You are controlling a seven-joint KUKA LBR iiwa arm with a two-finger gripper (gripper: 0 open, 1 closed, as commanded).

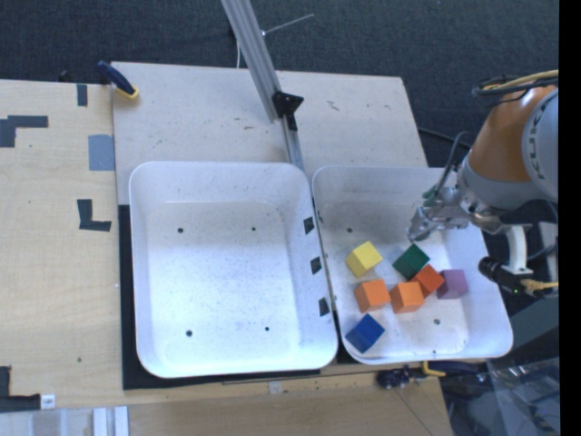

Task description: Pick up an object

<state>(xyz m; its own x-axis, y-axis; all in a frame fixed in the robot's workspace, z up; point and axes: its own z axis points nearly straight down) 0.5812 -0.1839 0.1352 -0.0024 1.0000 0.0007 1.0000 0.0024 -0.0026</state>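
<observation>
Camera view: seven blocks (three orange (408,296)) in right bin (481,339); hand (423,231) state unclear.

Hand (423,234) above green cube (411,261), coloured cubes in right bin (381,184)

A pale wooden bench (227,107) carries two shallow white plastic bins: one (320,182) beneath the gripper (423,232), the other (145,182) to its left, atop a black mat (125,334).

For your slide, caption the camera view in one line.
Grey arm's gripper poised above green wooden cube among coloured cubes in right white bin.
</observation>
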